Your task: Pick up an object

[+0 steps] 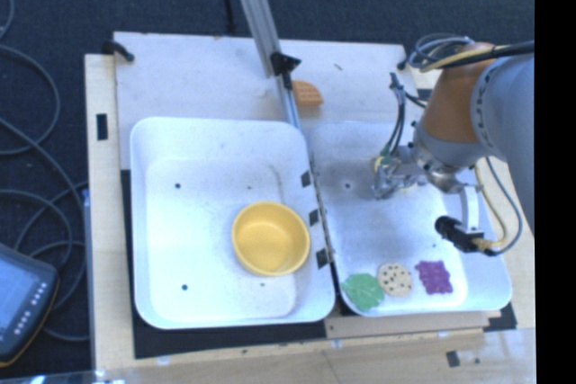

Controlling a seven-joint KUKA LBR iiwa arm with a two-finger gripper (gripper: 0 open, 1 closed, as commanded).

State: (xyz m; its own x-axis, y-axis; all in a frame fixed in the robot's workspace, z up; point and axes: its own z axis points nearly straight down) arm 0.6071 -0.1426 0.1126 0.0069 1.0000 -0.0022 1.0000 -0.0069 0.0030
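Listing your stock: yellow bowl (270, 237) in left bin (162, 148); green, tan, purple pieces in right bin (360, 148); gripper (389, 180) grasp undeterminable.

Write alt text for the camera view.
The grey arm's gripper hovers over the right bin, above a green piece, a cookie and a purple piece along its near edge. The left bin holds a yellow bowl.
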